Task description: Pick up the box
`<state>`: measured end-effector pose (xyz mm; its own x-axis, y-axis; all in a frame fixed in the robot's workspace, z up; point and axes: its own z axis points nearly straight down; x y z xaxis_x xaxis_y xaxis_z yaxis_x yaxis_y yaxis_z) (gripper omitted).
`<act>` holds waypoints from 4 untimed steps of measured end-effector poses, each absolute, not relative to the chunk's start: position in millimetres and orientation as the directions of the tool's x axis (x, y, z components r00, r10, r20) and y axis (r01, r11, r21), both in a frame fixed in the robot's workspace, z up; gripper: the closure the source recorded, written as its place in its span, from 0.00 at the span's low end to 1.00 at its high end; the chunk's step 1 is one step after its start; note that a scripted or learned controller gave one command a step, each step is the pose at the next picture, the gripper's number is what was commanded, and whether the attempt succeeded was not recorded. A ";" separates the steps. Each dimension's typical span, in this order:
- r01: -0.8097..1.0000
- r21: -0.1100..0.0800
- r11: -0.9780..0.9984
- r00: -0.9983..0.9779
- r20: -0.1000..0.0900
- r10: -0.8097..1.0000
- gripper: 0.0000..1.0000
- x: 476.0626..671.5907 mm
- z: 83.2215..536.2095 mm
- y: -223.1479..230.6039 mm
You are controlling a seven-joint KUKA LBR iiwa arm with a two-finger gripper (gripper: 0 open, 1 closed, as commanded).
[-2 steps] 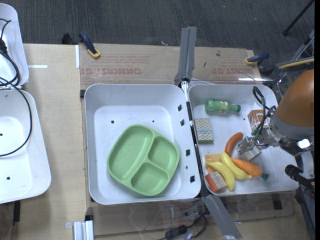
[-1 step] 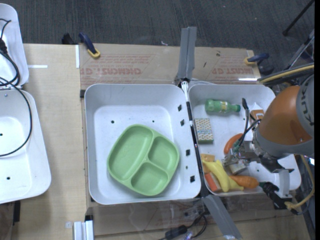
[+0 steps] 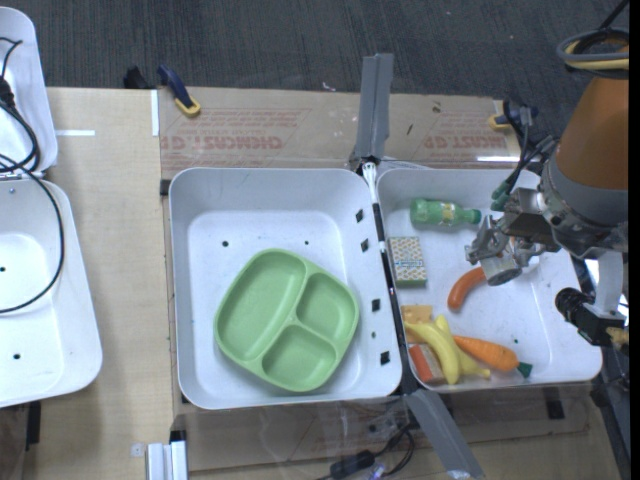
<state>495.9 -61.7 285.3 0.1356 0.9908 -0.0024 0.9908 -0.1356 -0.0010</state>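
Across the middle of the frame sit two white bins side by side. Largest is the left bin, which holds a green divided plate lying flat toward its lower centre. To its right, the right bin carries the smaller items. At the right edge of the frame the grey arm, with its orange band, reaches over this bin, and its gripper hangs above the bin's middle, just above and right of an orange sausage-shaped toy; whether the jaws are apart or together cannot be told from this angle, and nothing is visibly between them. Along the bin's upper wall lies a green bottle on its side. Near the lower edge a yellow banana and an orange carrot lie together. The box, small and patterned, lies flat against the bin's left wall, well left of the gripper.
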 end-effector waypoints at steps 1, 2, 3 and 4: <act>0.984 -0.005 -0.177 0.177 -0.003 0.984 1.00 483.3 194.8 35.5; 0.947 -0.004 -0.321 0.321 -0.004 0.947 1.00 503.9 184.3 104.5; 0.936 -0.003 -0.353 0.353 -0.004 0.936 1.00 477.4 223.9 84.5; 0.921 -0.005 -0.391 0.391 -0.006 0.921 1.00 476.5 192.5 152.7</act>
